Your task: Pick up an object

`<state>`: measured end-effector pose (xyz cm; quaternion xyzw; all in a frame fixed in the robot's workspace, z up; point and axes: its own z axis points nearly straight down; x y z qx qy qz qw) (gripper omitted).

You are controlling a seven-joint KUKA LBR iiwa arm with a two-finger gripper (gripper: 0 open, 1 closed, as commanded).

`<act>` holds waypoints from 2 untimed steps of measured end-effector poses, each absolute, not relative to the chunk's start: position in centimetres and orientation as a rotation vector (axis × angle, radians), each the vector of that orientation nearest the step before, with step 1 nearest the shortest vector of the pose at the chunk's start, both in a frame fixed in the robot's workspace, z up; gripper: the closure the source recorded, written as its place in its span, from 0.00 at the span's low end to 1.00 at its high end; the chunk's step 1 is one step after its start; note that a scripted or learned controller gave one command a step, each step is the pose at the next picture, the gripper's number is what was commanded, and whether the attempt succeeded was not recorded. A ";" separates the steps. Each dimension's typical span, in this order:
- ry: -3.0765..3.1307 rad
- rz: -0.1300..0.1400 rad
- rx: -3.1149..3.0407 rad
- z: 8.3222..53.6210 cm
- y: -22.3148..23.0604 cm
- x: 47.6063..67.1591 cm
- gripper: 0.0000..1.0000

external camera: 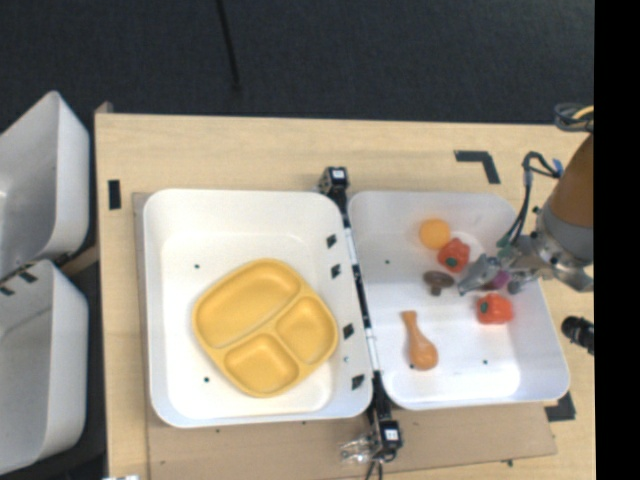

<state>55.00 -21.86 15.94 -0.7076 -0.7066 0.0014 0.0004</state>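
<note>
The right bin (520,373) holds several small toy foods. An orange ball (434,233) lies near the back, with a red pepper (453,255) just in front of it. A small brown piece (437,282) rests near the middle, a red tomato-like piece (493,309) sits to the right, and an orange gourd-shaped piece (420,343) lies toward the front. My gripper (490,274) hangs low over the right bin, between the red pepper and the tomato-like piece and just above the latter. I see nothing held in it.
The left bin (170,228) carries a yellow divided plate (264,326). The arm with its orange band (575,193) and cables comes in over the right bin's far right edge. A black-clipped divider (352,268) separates the bins.
</note>
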 end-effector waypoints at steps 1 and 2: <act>-2.218 0.004 -2.224 10.7 -22.0 54.9 0.00; -2.220 -0.002 -2.231 12.1 -22.1 55.1 1.00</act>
